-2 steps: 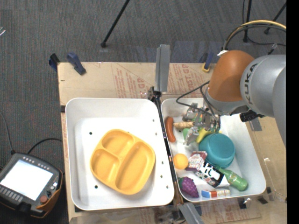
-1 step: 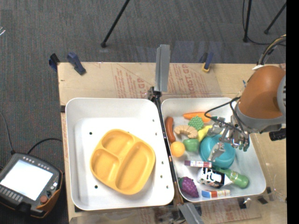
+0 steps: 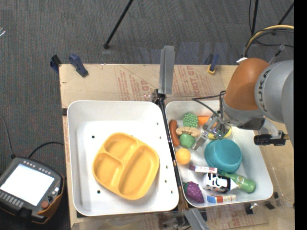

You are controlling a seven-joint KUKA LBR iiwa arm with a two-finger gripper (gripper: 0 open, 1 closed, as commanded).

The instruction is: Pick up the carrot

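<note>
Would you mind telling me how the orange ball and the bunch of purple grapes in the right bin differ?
The orange ball is smooth, round and bright orange; the purple grapes are a bumpy, dark purple cluster with an uneven outline. The ball lies midway along the bin's left wall, while the grapes sit in the near left corner. Both lie in the right bin, apart from the gripper.

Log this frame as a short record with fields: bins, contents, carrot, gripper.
left bin: holds a yellow divided plate
right bin: holds a teal bowl, orange ball, purple grapes, green bottle and other small toys
carrot: lying along the right bin's left wall, not held
gripper: low over the toys in the right bin, beside the teal bowl; finger state unclear
</note>
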